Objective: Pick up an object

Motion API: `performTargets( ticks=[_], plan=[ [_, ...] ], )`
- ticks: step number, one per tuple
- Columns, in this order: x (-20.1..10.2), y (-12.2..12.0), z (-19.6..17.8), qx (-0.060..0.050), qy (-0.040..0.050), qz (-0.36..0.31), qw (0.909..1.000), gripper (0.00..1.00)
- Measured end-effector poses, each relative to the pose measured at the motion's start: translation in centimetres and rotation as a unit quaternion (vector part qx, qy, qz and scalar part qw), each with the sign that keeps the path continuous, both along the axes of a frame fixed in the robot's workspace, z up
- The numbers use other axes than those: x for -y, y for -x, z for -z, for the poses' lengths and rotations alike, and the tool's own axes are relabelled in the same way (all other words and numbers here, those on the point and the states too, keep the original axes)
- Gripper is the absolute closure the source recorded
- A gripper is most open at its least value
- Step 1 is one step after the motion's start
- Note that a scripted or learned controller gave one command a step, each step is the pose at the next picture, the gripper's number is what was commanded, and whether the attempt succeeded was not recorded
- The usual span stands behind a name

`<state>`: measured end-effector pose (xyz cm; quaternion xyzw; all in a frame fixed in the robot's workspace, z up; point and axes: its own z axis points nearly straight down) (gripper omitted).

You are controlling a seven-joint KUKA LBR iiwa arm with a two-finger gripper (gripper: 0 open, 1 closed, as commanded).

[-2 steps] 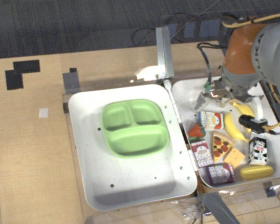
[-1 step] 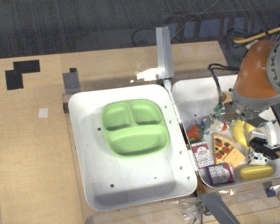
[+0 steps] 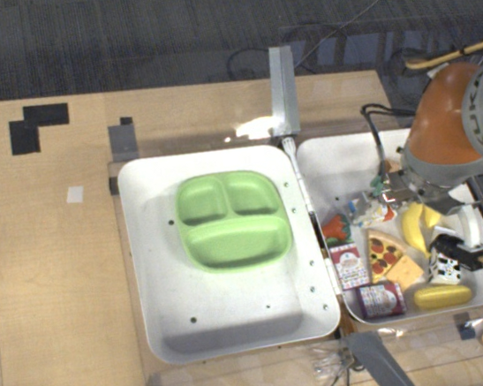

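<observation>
My gripper [image 3: 383,199] hangs over the crowded right bin [image 3: 343,157] (jaw state I cannot tell), so packed toys could spoil a clean grasp.

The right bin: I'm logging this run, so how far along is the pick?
Done: the arm has reached over the right bin. In hand: nothing visibly lifted; the pizza slice, banana, yellow piece and small cartons all lie in the bin. The end effector is hidden under the wrist, so a grasp cannot be confirmed. Left: gripping and lifting one object. The green tray sits in the left bin.
</observation>
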<state>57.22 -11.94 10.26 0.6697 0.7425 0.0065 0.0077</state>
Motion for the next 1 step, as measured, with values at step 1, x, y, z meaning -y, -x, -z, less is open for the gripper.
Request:
performTargets(
  ticks=[1],
  plan=[
    [-6.27, -5.74, -8.37, -0.007, -0.0008, 0.038, 0.9993, 1.00]
  ],
)
